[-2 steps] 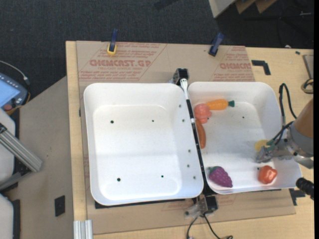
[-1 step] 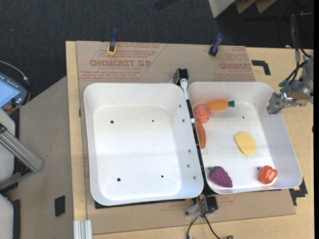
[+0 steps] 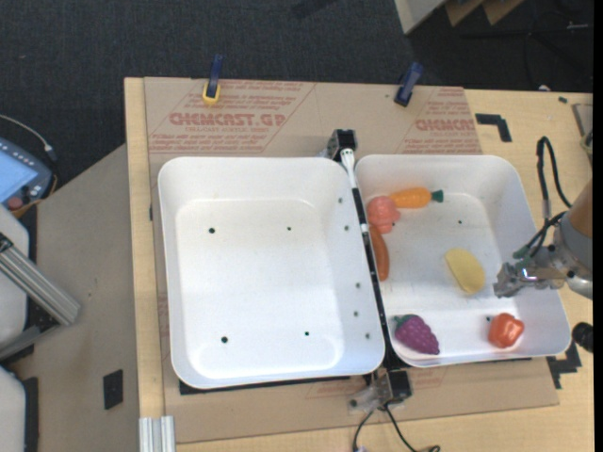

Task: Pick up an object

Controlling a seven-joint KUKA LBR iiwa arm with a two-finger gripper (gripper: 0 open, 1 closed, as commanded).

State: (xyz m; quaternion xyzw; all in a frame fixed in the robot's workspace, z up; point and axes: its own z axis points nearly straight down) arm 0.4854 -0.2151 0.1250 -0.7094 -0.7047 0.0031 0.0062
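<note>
The right bin (image 3: 490,172) holds several toy foods. An orange carrot (image 3: 412,197) lies at its far side next to a pink peach (image 3: 382,212). An orange sausage-shaped piece (image 3: 380,254) runs along the bin's left wall. A yellow lemon-like piece (image 3: 464,270) sits mid-bin, purple grapes (image 3: 415,334) at the near left, and a red pepper (image 3: 506,330) at the near right. My gripper (image 3: 510,282) reaches in over the bin's right wall. Its tip is low, just right of the yellow piece and above the red pepper, touching neither.
The left bin (image 3: 188,186) adjoins the right one along a black centre rail with clamps (image 3: 343,143). Blue and yellow clips (image 3: 214,83) hold the cardboard sheet at the back. Cables (image 3: 546,172) hang by the arm at the right.
</note>
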